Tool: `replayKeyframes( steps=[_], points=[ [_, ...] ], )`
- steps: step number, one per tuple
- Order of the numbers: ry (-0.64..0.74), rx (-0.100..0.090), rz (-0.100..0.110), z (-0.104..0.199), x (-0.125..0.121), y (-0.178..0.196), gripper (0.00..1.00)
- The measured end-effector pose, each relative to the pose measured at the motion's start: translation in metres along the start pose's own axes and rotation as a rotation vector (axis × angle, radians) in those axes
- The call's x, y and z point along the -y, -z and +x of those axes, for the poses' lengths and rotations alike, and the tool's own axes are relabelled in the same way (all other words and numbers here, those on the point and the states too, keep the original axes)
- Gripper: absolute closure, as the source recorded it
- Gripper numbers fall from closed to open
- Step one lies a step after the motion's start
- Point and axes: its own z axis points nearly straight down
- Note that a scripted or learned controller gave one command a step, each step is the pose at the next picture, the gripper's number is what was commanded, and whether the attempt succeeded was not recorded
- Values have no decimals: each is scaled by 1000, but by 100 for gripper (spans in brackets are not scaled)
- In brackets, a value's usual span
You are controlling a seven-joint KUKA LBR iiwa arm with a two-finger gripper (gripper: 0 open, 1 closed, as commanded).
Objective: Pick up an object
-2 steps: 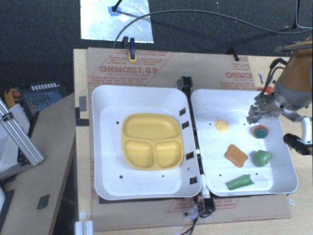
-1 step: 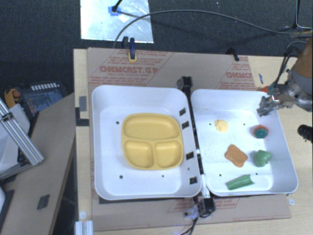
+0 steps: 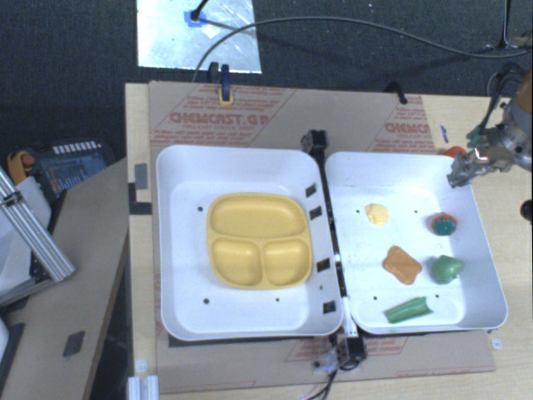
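A: Where's your gripper [image 3: 463, 176]?

B: Far right, over the top right corner of the right bin [image 3: 416, 167]. You can see the grey arm [image 3: 510, 136] coming in from the right edge. Too small and blurry for you to call its state; can't tell. Nothing visibly between the tips.

A: Closest object to it?

B: A round toy, red and teal [image 3: 443, 223], just below the gripper near the bin's right wall. Apart from it, not touching.

A: Rest of that bin?

B: You've got a pale yellow lump [image 3: 377, 214] toward the upper middle, an orange piece [image 3: 401, 265] in the centre, a green rounded piece [image 3: 446, 268] just right of the orange one, and a long green piece [image 3: 408, 309] lying near the front wall. All separate, all resting on the bin floor.

A: Left bin [image 3: 179, 223]?

B: You'll see a yellow divided plate [image 3: 256, 238] in the middle of it, three compartments, flat.

A: Outside the bins?

B: Cardboard sheet [image 3: 250, 115] under both bins, red lettering. Shiny foil square [image 3: 198, 23] at the top left, cables trailing across the dark floor.
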Motion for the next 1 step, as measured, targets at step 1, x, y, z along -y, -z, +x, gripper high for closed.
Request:
replayKeyframes(
  steps=[1],
  points=[
    [3, -2, 2, 43, -12, -1, 100]
  ],
)
